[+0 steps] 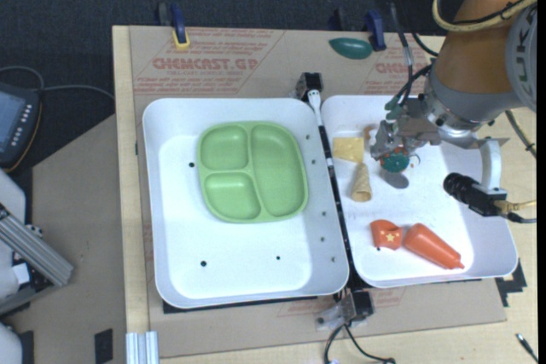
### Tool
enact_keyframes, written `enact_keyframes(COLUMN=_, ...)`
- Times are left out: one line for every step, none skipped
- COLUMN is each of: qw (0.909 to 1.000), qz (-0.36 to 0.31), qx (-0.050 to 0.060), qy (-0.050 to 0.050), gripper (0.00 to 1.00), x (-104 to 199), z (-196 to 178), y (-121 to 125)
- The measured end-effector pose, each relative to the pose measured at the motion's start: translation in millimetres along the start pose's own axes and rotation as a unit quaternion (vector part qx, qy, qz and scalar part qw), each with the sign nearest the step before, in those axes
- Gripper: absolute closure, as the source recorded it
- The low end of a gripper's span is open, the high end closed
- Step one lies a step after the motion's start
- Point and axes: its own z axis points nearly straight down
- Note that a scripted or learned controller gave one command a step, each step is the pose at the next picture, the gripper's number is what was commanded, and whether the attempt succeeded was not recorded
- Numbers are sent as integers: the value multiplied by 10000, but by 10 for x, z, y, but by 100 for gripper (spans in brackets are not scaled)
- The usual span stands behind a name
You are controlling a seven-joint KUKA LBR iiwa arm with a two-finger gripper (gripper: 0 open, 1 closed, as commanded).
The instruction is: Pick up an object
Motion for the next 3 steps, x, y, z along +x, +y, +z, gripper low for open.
enact_keyframes(qw=10000, qz=-5, qx=4, qy=1, gripper=100, x=545, z=126, y=-16)
enact_keyframes(qw=10000, qz=-16, qx=-17, qy=6, gripper=100, x=1190, z=44, y=-81)
enact_keyframes(qw=10000, qz=9, qx=2, qy=-5, gripper=100, x=1343, z=41, y=-189)
